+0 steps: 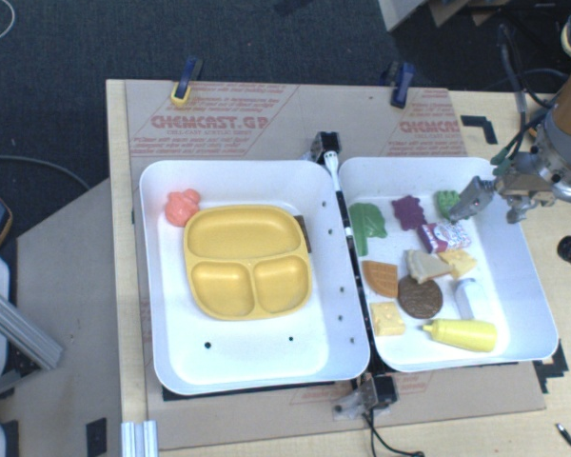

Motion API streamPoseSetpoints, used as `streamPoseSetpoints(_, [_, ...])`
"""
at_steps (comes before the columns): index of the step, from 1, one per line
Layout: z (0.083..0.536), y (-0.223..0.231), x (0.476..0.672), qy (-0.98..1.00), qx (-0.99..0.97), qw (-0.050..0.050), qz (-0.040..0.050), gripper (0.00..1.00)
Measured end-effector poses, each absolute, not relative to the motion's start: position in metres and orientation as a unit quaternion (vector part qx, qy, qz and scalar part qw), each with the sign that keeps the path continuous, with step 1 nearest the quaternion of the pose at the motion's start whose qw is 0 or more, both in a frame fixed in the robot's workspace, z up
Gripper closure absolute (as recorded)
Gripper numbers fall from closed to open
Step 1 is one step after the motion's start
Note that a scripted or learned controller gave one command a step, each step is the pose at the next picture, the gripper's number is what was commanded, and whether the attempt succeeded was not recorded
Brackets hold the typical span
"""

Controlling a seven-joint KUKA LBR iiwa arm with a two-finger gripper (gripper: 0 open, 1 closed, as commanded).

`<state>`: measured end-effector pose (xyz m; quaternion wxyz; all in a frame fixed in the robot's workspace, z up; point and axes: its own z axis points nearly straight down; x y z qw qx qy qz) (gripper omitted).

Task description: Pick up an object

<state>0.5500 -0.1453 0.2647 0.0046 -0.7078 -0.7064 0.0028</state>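
A: Looking down from the fixed camera, what are we seeing in the left bin [162, 350]?

B: We are seeing a yellow divided plate [246, 259] lying flat in the middle of it, and a pink toy [182, 207] sitting at the plate's upper left corner, touching or nearly touching its rim. We are judging that this bin is serving as the drop side, since almost nothing is crowding it.

A: And the right bin [531, 284]?

B: That is where the pickable things are lying, bunched together. We are counting a green leaf-shaped piece [367, 225], a purple piece [409, 213], a small green piece [446, 202], a brown round cookie [420, 299], an orange cracker [381, 278], a pale yellow block [388, 319] and a yellow bottle [462, 332] lying on its side near the front wall. They are packed closely, some touching, so we are expecting a clean grasp to be awkward.

A: Where is the gripper [471, 201] hanging?

B: It is reaching in from the right, tilted, over the upper part of the right bin, just beside the small green piece and a pink-and-white wrapper [454, 235]. We are not able to tell how it is set, and we are seeing nothing held in it.

A: So how far along are we?

B: We are judging the pick as not yet made; the likely target is lying right under the tip.
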Motion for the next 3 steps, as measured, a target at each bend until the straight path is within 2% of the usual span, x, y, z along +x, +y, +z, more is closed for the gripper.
streamPoseSetpoints(1, [0.269,-0.145,0.552,-0.707,-0.707,0.001,0.0003,0.00])
streamPoseSetpoints(2, [0.223,-0.152,0.548,-0.707,-0.708,0.003,0.0018,0.00])
streamPoseSetpoints(3, [0.170,-0.151,0.557,-0.707,-0.707,0.003,0.0016,0.00])
